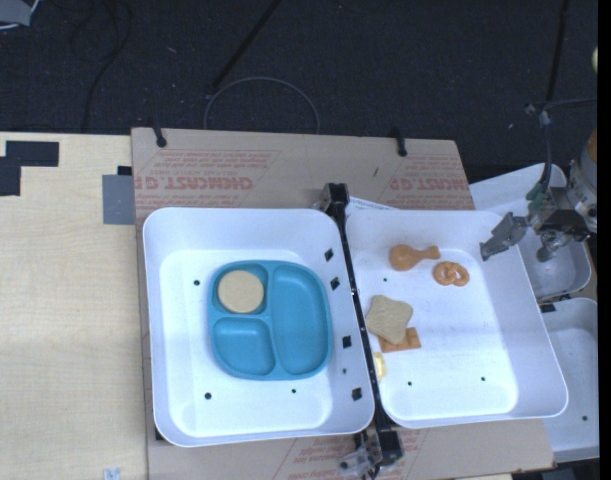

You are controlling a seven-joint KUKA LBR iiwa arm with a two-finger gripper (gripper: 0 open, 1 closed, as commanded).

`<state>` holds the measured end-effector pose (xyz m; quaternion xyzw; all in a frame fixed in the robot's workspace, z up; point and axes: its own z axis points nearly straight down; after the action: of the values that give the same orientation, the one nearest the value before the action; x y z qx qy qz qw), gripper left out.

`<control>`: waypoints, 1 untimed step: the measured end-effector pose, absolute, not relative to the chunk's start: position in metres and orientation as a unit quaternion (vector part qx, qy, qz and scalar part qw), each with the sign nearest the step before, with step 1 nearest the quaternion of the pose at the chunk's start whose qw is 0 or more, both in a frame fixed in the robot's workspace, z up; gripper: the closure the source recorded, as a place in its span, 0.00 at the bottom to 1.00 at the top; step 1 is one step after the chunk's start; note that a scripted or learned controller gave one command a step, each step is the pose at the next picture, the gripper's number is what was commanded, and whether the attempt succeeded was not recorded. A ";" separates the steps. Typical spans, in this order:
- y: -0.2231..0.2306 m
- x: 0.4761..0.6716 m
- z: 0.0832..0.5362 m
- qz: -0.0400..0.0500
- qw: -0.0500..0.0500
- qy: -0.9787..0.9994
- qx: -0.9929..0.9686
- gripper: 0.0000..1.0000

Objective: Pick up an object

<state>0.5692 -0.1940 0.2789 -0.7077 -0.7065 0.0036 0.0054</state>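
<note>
The right bin (485, 388) holds several toy foods. An orange drumstick-shaped piece (413, 257) and a small pretzel (450, 274) lie toward the back. A tan bread slice (389, 318) rests partly on an orange cracker (409, 341) near the bin's left wall. A small yellow piece (379, 367) sits against the divider. My gripper (525, 240) hovers over the right bin's far right rim, to the right of the pretzel. It is open, with nothing between its fingers.
The left bin (175, 268) contains a blue divided plate (285, 323) with a round tan cookie (240, 291) in its upper left compartment. A black clip rail (347, 288) runs between the bins. Cardboard (285, 173) lies under both bins.
</note>
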 end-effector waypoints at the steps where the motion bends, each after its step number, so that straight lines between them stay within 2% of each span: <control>1: -0.194 0.571 0.285 0.001 0.001 -0.707 -0.707 0.00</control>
<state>0.5710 -0.1939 0.2852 -0.7071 -0.7071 0.0006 0.0011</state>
